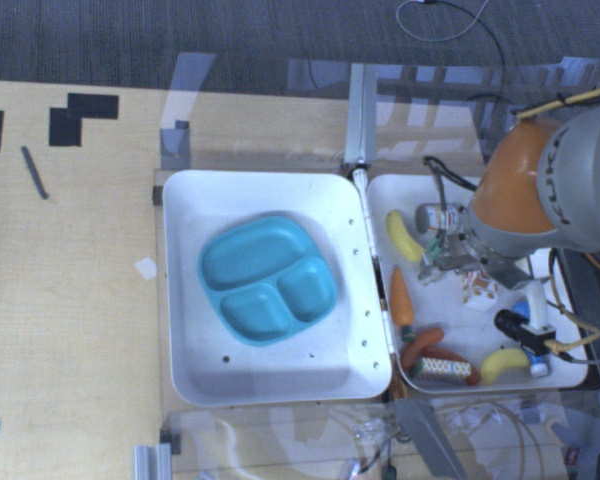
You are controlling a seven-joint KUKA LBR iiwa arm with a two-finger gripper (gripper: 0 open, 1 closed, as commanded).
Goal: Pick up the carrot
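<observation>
The carrot (401,298) is a slim orange piece lying lengthwise along the left wall of the right bin (380,200), its thin tip pointing to the far side. My gripper (438,256) hangs over the middle of that bin, just right of the carrot's tip and a little beyond it. Nothing shows between gripper and carrot, and the two look apart. The grey arm with its orange band (510,190) covers the bin's right part.
A yellow banana (402,236) lies beyond the carrot by the same wall. Near the front wall lie a red sausage (421,343), a dark speckled piece (446,370) and a second banana (504,364). A white-and-red packet (477,289) sits mid-bin. The left bin (180,298) holds a blue divided plate (268,278).
</observation>
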